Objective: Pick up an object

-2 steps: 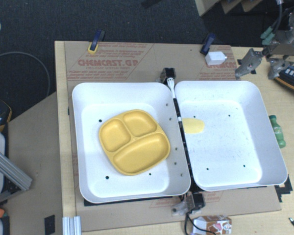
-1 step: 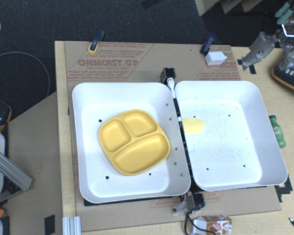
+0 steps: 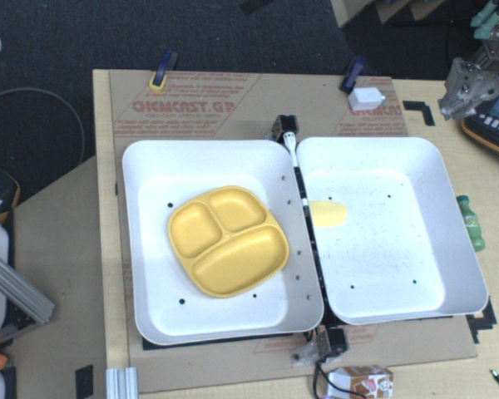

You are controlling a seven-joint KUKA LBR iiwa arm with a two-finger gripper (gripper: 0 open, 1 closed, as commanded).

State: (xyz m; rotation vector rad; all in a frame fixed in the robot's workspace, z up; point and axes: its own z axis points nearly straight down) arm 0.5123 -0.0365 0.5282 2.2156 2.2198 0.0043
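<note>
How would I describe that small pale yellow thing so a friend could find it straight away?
Start at the right white bin of the two. Against its left wall, about halfway up, lies a small flat pale yellow piece. Unlike the big yellow divided plate in the left bin, it is tiny and plain.

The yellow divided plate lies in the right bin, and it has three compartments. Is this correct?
Not quite. The camera view shows the yellow divided plate in the left bin, not the right bin. It does have three compartments: two small ones and one larger.
</note>
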